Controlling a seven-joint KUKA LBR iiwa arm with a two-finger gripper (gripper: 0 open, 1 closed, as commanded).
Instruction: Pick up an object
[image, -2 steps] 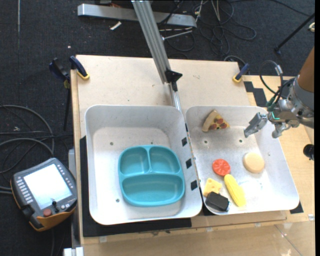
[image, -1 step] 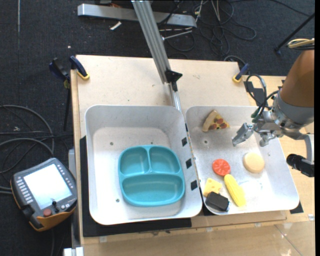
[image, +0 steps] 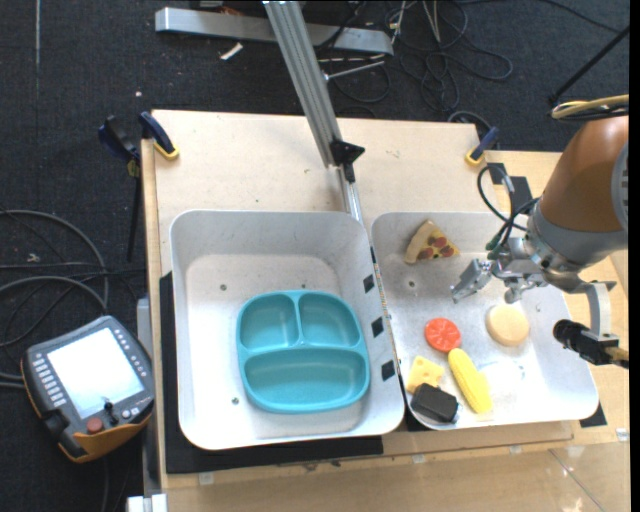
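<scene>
The right bin (image: 560, 395) holds a pizza slice (image: 430, 243) at the back, a cream round piece (image: 508, 325), a red tomato slice (image: 442, 333), a yellow corn cob (image: 469, 380), a cheese wedge (image: 424, 373) and a black block (image: 434, 403). My gripper (image: 491, 281) hangs over the middle of this bin with its fingers spread and nothing between them. It sits just up and left of the cream piece and right of the pizza slice.
The left bin (image: 200, 300) holds a teal divided tray (image: 300, 350). A grey metal pole (image: 312, 85) slants down to the wall between the bins. Clamps sit at the bench's back corners. A teach pendant (image: 88, 385) lies on the floor at the left.
</scene>
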